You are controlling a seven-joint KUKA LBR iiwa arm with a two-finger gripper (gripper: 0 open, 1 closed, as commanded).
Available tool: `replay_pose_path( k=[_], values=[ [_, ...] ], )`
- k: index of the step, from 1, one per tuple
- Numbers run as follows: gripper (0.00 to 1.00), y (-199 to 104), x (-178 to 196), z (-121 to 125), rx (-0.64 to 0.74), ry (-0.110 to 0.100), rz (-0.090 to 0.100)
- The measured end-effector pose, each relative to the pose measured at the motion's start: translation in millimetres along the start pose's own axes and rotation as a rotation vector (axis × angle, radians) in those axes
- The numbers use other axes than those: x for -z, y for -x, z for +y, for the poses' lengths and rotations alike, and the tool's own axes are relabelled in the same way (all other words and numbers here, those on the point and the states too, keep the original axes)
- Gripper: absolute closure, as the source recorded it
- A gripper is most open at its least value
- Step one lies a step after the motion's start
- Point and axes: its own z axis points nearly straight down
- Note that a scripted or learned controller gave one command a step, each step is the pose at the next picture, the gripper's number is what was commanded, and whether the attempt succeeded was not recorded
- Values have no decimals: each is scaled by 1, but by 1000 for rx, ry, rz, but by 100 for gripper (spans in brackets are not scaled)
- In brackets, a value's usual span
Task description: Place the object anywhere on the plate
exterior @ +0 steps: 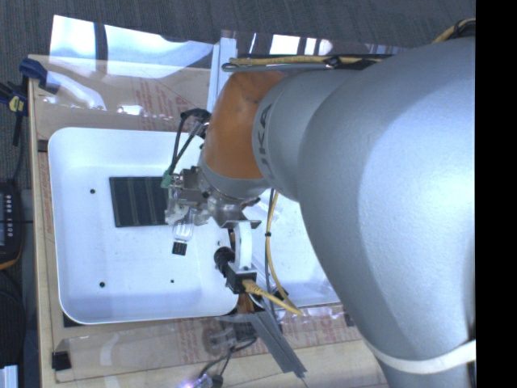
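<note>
A dark, ribbed, square plate (137,201) lies flat in the left white bin (97,297), left of the bin's middle. My gripper (181,231) hangs just off the plate's right edge, pointing down at the bin floor. A small black object (179,248) sits right under the gripper's tip, on or just above the white floor; I cannot tell whether it is held. The grey arm with its orange band (234,136) covers the bin's right side.
The arm's bulk hides most of the right bin (319,289). Yellow and black cables (271,285) hang from the wrist over the divide between the bins. A blue clamp (32,71) sits on the bench's far left corner.
</note>
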Motion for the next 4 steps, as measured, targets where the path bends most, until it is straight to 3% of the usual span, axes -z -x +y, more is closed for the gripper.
replay_pose_path(
  k=[1, 2, 3, 4],
  values=[
    [100, -62, -78, 45, -693, -6, -4],
    [100, -34, 107, -8, -715, -1, 1],
    [100, -103, 9, 3, -561, -7, -5],
    [100, -48, -4, 53, -762, -5, -3]
  ],
)
